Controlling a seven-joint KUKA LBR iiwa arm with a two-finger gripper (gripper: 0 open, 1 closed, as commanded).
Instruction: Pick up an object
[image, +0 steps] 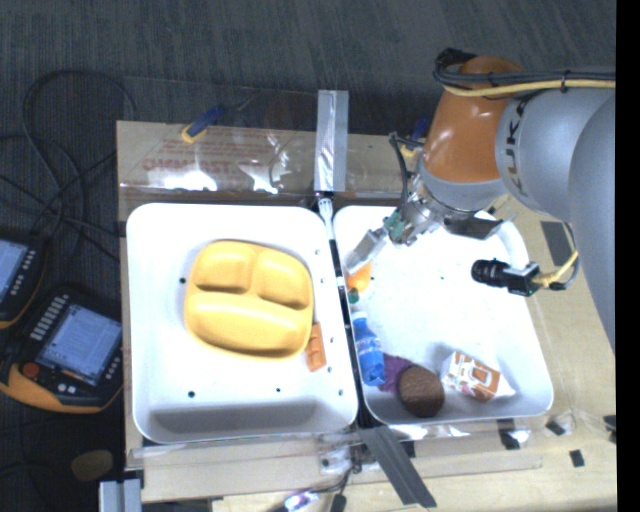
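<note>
Two white bins sit side by side on the bench. Nearest the camera, in the right bin (530, 395), a brown ball (421, 390) lies against the front wall, with an orange-and-white packet (472, 377) just beside it on its right. A blue bottle (367, 350) lies along that bin's left wall, running back from the ball toward an orange piece (358, 278) at the same wall.

Across the divider, the left bin (160, 400) holds a big yellow tray (249, 297) — turned upside down, it seems, with its moulded sections bulging up. A small orange item (316, 347) is wedged between the tray and the divider.

Farther back, the gripper (366, 250) reaches into the right bin's rear left corner, its tip low near the divider, just above the orange piece. How far the fingers are parted I cannot tell — nothing is visibly between them. Behind the bins, crumpled clear plastic (230, 160) covers the bench.
</note>
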